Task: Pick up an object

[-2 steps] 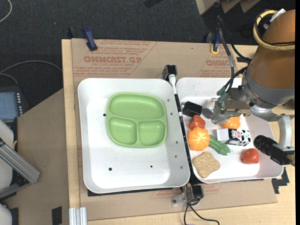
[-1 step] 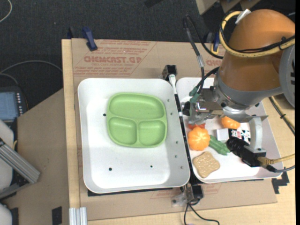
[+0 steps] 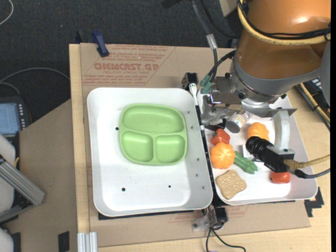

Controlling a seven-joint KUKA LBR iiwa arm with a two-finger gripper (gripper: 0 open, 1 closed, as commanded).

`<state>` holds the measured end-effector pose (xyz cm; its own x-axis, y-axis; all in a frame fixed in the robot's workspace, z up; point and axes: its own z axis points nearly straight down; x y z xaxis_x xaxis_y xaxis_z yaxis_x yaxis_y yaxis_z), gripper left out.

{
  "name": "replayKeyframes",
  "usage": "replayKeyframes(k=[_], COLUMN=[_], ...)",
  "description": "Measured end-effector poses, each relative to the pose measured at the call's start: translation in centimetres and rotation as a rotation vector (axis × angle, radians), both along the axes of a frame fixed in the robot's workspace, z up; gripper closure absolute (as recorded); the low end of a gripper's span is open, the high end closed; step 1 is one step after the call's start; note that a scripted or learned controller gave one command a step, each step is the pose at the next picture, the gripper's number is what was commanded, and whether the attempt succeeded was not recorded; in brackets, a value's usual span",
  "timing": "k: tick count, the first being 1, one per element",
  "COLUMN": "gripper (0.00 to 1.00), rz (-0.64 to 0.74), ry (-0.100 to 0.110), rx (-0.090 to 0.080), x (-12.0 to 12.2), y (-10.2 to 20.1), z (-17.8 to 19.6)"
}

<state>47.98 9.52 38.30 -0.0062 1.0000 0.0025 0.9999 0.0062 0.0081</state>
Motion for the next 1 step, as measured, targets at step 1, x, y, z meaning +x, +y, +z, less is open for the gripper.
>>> replayKeyframes(k=[1], gripper=[1.00], rz=[-0.005], ry=[0.005], rx=[-0.002], x=[0.00], y=[-0.24], z=[0.67])
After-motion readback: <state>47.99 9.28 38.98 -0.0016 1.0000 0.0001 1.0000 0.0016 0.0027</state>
